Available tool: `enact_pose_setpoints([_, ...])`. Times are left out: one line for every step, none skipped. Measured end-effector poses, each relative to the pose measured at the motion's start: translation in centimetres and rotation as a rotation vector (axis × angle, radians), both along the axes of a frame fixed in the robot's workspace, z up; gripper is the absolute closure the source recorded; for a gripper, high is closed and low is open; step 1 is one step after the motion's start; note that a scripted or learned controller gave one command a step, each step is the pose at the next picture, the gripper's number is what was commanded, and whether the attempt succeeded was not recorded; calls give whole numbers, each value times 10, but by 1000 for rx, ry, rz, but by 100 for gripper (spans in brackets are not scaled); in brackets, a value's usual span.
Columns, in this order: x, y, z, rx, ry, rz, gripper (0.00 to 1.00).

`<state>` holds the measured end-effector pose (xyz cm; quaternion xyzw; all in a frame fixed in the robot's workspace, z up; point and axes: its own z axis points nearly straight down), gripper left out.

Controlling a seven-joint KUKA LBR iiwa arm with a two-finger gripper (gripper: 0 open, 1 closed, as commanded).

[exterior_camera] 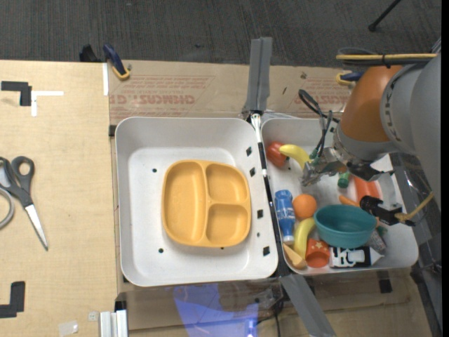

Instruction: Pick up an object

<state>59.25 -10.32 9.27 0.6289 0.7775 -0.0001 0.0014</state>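
Your claw (313, 171) hangs in the right bin (401, 257), can't tell its opening; the orange ball (304, 206) sits just nearside of it.

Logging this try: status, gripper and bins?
Gripper low in right bin, nothing seen between fingers. Nearest: banana, orange. Teal bowl crowds nearby.

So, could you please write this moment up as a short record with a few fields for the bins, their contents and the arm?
left bin: holds a yellow divided plate
right bin: teal bowl, orange, two bananas, blue can, other small items
arm: reaches in over the right bin
pincer: low over the right bin, near the upper banana
bench, left side: scissors
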Motion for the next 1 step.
enact_pose_setpoints([66, -1, 0, 0, 4, 23, 0])
